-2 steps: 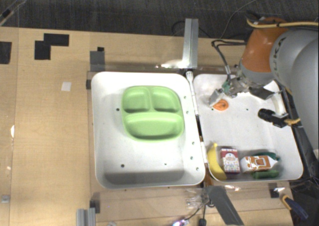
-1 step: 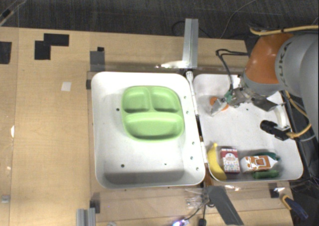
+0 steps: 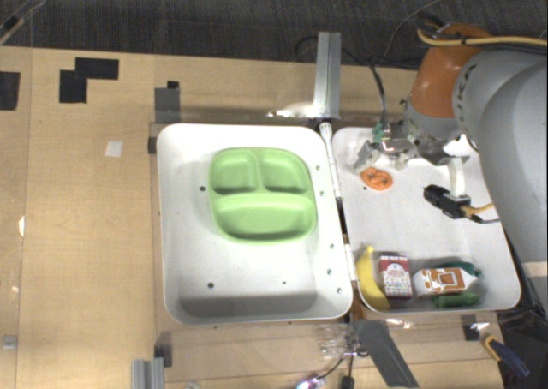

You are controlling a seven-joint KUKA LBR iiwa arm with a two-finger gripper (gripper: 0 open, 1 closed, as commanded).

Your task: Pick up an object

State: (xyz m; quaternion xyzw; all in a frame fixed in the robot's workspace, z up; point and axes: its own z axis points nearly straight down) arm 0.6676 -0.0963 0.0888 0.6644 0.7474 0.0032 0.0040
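The grey arm fills the upper right of the frame and is cut off at the right edge, hiding the far corner of the right bin. The left bin holds a smooth green three-compartment plate. The gripper hangs at the upper left of the right bin, its metal parts too small and cluttered to tell their state. A small round orange object lies just below it. Along the lower edge sit a banana and two small cartons.
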